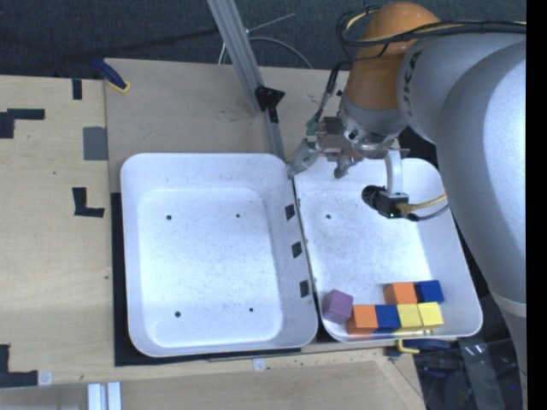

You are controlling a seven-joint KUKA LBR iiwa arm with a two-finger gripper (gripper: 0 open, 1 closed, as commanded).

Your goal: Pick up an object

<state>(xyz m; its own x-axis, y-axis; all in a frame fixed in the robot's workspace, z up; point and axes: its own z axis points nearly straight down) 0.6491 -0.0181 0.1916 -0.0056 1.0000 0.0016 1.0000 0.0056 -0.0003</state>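
Fingers point(329, 156) hang near the far rim of the right bin point(444, 254), and whether they are parted or closed I cannot tell; nothing shows between them. Coloured blocks point(400, 307) cluster at the near edge, with a purple block point(338, 304) slightly apart. Aiming for that one would likely avoid crowding

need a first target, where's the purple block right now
The purple block lies in the right bin, at its near-left corner, beside the divider between the bins. It sits just left of an orange block at the end of the coloured cluster.
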